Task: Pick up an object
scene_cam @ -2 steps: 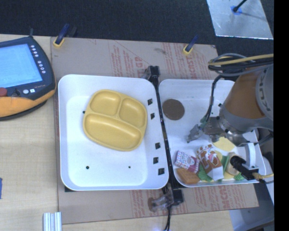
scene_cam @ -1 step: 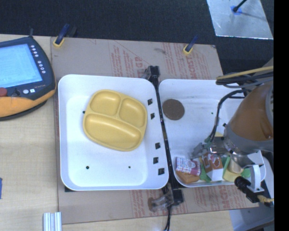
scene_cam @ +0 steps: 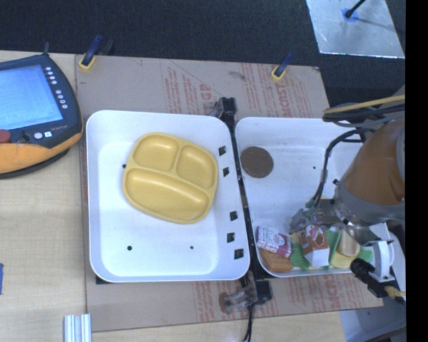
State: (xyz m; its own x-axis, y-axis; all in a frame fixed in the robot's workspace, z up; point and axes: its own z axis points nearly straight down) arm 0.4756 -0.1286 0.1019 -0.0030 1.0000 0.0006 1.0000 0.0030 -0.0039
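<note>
The brown cardboard sheet (scene_cam: 200, 91) under the bins carries faint red printing in repeated rows — too washed out to read, though one mark may be "3D". The small packets (scene_cam: 274, 241) in the right bin (scene_cam: 285, 137) show coloured labels — illegible. The pendant screen (scene_cam: 21, 95) glows with unreadable lines.

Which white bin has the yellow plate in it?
The left shallow white bin holds the yellow three-compartment plastic plate; the right shallow white bin holds a brown disc and small packets.
</note>
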